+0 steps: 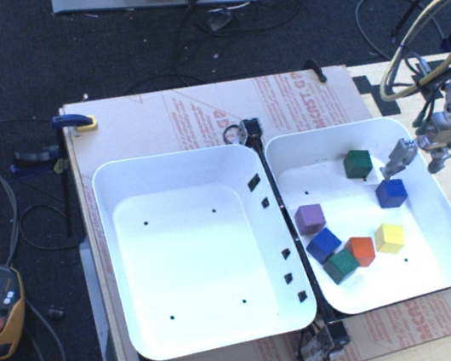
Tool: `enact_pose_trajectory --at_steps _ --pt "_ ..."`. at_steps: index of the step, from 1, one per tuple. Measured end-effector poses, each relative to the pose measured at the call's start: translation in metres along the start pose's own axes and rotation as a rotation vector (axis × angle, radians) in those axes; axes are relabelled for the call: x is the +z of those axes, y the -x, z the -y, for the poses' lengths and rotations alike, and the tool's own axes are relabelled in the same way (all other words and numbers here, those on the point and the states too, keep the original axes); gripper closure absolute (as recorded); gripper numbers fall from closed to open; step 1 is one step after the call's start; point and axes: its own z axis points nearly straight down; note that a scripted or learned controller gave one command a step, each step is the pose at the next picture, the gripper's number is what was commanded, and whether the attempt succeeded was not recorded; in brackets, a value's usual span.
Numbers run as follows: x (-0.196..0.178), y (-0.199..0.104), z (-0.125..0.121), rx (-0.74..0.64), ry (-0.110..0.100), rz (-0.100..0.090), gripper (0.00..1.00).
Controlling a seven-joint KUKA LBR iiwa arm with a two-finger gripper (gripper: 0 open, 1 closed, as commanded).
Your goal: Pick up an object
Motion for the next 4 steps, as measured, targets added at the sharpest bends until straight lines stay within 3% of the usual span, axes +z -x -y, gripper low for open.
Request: enact_pose_trajectory --at_steps 2,3,4 --pt "0.0 0.0 0.0 0.0 0.0 0.0 0.0" --pt "0.158 0.008 -0.104 -0.001 -0.009 -0.003 0.0" --pt "0.141 0.01 -0.107 -0.001 0.002 0.001 1.0"
